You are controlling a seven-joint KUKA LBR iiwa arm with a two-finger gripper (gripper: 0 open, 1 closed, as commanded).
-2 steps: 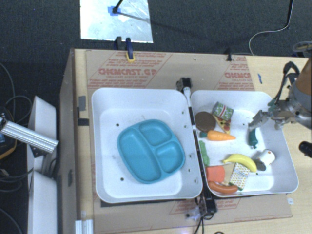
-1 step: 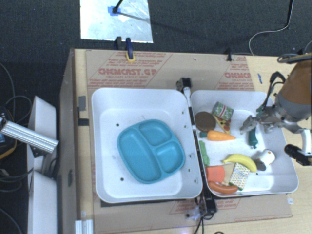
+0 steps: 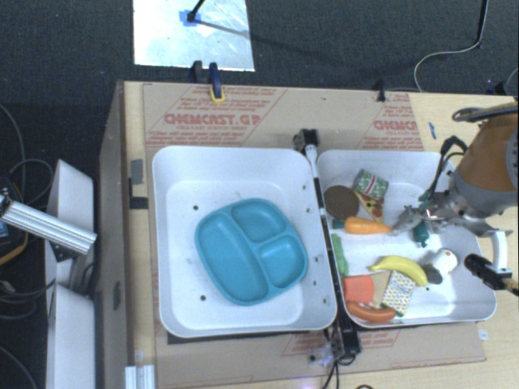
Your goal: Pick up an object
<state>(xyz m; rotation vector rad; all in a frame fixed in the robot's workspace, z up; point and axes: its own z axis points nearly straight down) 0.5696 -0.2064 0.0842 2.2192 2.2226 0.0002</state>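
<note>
The right bin (image 3: 462,302) holds several small items: a brown disc (image 3: 340,202), a green and red can (image 3: 371,185), an orange carrot (image 3: 366,227), a yellow banana (image 3: 400,268), an orange block (image 3: 359,288), a patterned box (image 3: 396,292), a red sausage (image 3: 369,314) and a white and black piece (image 3: 443,261). My gripper (image 3: 417,215) reaches in from the right and hangs low over the bin's middle, just right of the carrot's tip. A small teal object (image 3: 420,234) lies directly below it. I see nothing clearly held.
The left bin (image 3: 174,177) holds a blue divided plate (image 3: 250,250). A green strip (image 3: 338,258) lies along the right bin's left wall. The arm's orange band (image 3: 491,160) sits over the right bin's far right edge. Black clamps (image 3: 308,141) stand between the bins.
</note>
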